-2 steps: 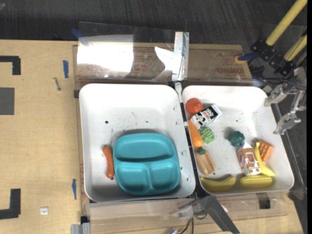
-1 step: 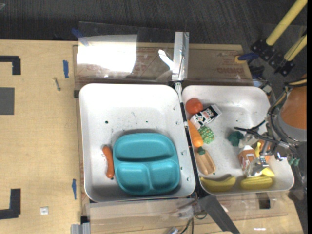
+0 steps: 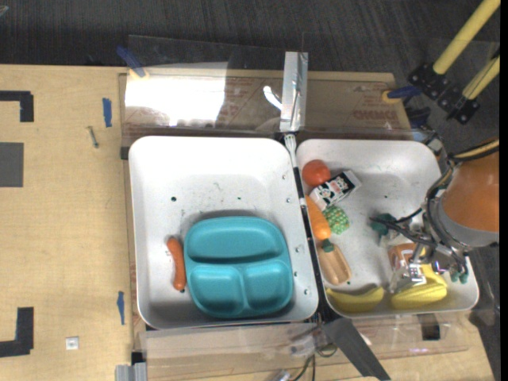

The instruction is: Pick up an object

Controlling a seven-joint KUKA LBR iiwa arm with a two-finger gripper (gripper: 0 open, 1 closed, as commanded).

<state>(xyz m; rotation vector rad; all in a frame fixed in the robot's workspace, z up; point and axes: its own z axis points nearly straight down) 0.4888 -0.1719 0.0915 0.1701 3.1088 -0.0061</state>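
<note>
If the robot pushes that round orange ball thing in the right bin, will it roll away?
Probably a little. The orange ball looks round and smooth, so a nudge could roll it. It sits near the bin wall beside the small carton, which would likely stop it soon.

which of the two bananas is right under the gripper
The banana in the right bin's front right corner, directly below the gripper. The other banana lies further left along the same front edge, next to the hot dog.

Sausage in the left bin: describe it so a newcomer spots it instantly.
Look at the left bin, which holds a big teal tray. The sausage lies just left of that tray, lengthwise along its edge. It is the bin's one thin orange-red stick.
</note>
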